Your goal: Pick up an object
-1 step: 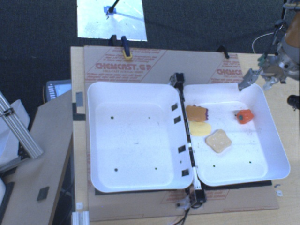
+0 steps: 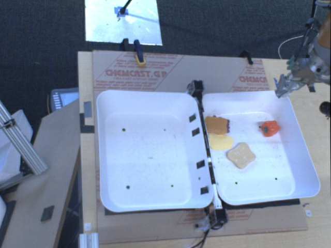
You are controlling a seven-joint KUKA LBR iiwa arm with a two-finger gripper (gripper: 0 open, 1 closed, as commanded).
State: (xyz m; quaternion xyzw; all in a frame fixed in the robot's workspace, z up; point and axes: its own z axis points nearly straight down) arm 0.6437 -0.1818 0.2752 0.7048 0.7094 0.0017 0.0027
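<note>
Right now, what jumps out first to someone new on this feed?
The red toy in the right bin, alone near its far side. Then three pale food pieces bunched by the divider. The gripper hangs above that bin's far right corner.

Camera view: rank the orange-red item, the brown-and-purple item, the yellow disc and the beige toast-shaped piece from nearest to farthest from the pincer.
From the pincer, above the right bin's far right corner:
1. Orange-red item, right side of the right bin.
2. Brown-and-purple item, by the divider.
3. Beige toast-shaped piece and yellow disc, mid-bin: too close to call.
</note>
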